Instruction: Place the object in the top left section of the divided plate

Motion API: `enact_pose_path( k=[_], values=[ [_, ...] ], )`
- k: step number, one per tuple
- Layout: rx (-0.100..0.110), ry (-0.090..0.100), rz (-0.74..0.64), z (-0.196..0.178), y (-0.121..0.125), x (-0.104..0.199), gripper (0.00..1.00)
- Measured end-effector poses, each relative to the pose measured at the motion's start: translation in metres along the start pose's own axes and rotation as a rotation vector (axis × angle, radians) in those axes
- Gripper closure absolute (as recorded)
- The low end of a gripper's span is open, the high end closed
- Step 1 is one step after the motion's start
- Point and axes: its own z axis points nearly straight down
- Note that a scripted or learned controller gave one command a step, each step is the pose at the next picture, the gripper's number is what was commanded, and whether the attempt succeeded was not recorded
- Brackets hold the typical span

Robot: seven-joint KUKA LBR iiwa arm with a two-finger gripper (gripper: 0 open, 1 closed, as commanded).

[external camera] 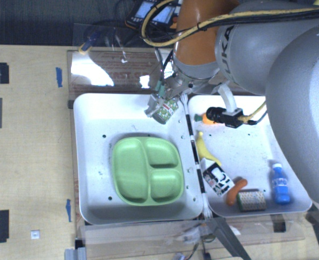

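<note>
One small greenish object [162, 110] sits clamped in our gripper [160, 108]; we carry it down-left and lower gently over the green divided plate [147, 170].

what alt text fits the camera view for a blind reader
A grey arm's gripper hangs over the left bin, above a green divided plate. The right bin holds a banana, blue bottle and other small items.

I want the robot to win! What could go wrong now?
1. The tool hangs over the left white bin's far edge with a small greenish object at its tip. The grip is hard to see, so the object might slip out early.
2. The green divided plate lies closer to the camera, and its sections sit side by side, so a drop could land in the wrong one.
</note>
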Motion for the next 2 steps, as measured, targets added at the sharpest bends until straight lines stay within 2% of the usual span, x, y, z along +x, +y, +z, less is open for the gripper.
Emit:
enact_pose_path(
  k=[1,2],
  values=[
    [0.0,-0.001,0.0,0.0,0.0,0.0,0.0],
    [-0.001,-0.002,-0.162,-0.124,-0.031,-0.05,0.0]
  ],
)
